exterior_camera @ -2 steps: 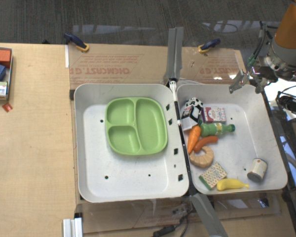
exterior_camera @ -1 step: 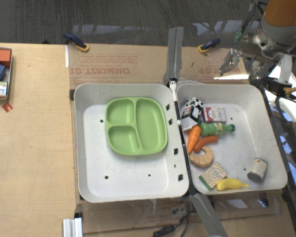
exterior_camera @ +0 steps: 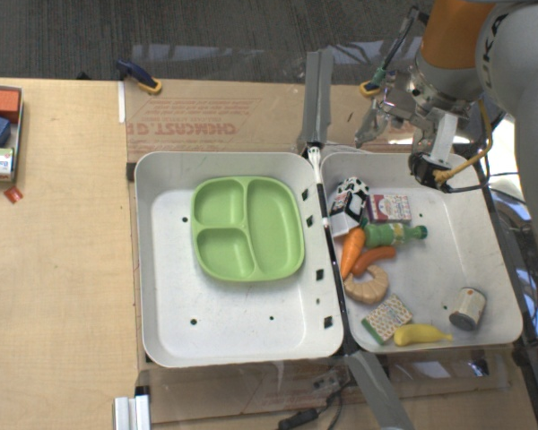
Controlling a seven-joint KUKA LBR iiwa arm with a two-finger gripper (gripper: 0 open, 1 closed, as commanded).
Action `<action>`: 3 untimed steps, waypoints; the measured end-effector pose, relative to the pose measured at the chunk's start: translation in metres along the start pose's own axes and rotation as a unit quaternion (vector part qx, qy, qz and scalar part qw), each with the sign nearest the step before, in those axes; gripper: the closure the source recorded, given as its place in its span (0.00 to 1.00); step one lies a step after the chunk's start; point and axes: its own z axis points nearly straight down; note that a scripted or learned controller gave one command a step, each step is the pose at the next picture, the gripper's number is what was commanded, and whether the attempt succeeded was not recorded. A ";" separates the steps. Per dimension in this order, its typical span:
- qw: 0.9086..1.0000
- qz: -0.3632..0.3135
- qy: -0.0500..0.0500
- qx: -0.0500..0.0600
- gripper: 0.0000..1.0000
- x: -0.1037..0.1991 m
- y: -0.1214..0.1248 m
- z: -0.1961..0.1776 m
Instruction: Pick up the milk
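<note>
White plastic forms two shallow bins on the desk; the left bin (exterior_camera: 161,267) holds a green divided plate (exterior_camera: 248,228). In the right bin (exterior_camera: 484,267), the milk (exterior_camera: 348,198), a black-and-white spotted carton, is seen at the upper left corner beside a pink box (exterior_camera: 388,208). The gripper (exterior_camera: 386,124) is held above the bin's far rim at the upper right of the frame; its opening cannot be told.

Bright even light, soft shadows, mild blur
</note>
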 end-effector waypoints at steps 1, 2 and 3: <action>1.000 -0.002 -0.002 0.001 1.00 0.000 0.000 -0.008; 0.981 0.192 0.000 0.001 1.00 0.062 -0.022 0.047; 0.950 0.312 0.000 0.000 1.00 -0.062 0.013 0.064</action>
